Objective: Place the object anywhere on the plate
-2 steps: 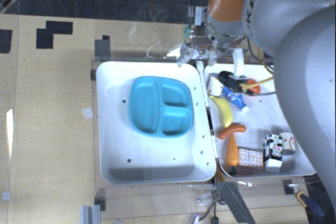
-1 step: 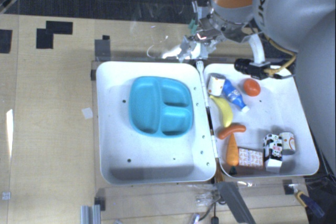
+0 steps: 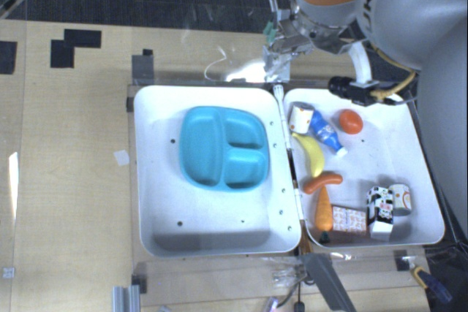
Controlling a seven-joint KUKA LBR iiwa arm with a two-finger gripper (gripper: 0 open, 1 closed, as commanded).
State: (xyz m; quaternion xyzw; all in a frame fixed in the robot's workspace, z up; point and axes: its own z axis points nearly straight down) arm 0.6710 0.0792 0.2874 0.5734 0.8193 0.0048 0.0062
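While the blue divided plate (image 3: 223,147) lies bare at centre of the left bin (image 3: 153,157), candidate objects crowd the right bin (image 3: 424,179): banana (image 3: 312,153) at 10 o'clock, bottle (image 3: 325,132) and orange ball (image 3: 351,121) toward 12, sausage (image 3: 322,181) and carrot (image 3: 323,210) at 7. Gripper (image 3: 278,63) hangs above the bins' top rims at 12 o'clock, jaw state cannot be told, nothing visibly held. Risk, judged: items touching, so a descent may nudge neighbours or close on two at once

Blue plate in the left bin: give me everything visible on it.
The blue plate is a light blue, rounded-rectangle tray of what looks like matte plastic, divided into three compartments: one large on the left, two smaller on the right. It lies flat, right side up, slightly rotated, near the middle of the left bin. Nothing rests on it or touches it.
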